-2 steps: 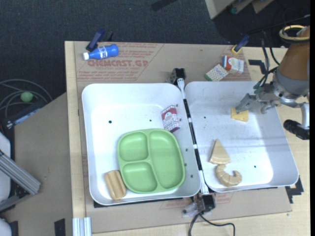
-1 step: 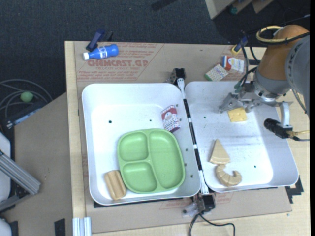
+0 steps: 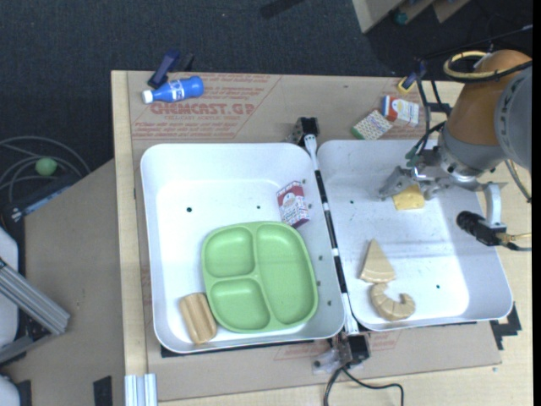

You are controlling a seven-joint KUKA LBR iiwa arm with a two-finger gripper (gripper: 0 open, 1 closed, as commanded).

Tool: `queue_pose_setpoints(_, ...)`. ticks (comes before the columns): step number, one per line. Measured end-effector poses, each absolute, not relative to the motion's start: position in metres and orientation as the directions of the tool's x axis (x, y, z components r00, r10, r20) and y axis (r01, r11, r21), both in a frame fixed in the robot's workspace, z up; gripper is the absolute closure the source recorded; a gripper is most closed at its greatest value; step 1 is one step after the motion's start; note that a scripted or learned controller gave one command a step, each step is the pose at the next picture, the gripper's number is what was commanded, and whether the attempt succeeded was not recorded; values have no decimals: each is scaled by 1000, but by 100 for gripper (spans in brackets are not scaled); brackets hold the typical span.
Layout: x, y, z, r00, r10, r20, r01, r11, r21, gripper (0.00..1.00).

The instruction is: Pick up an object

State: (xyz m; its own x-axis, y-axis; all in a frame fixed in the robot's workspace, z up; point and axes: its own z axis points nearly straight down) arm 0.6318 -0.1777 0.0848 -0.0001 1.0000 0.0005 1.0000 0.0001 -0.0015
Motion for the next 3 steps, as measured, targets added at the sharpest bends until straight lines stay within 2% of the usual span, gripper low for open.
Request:
queue_pose_setpoints(1, 634, -179, 98, 0, 1000, -2, 1000, 0, 5, 100)
queue_pose_setpoints(2, 632, -178, 95, 0, 1000, 0, 1000, 0, 0, 0)
queue_pose_setpoints(3, 640, -137, 84, -1, 1000, 2, 1000, 1, -2, 0)
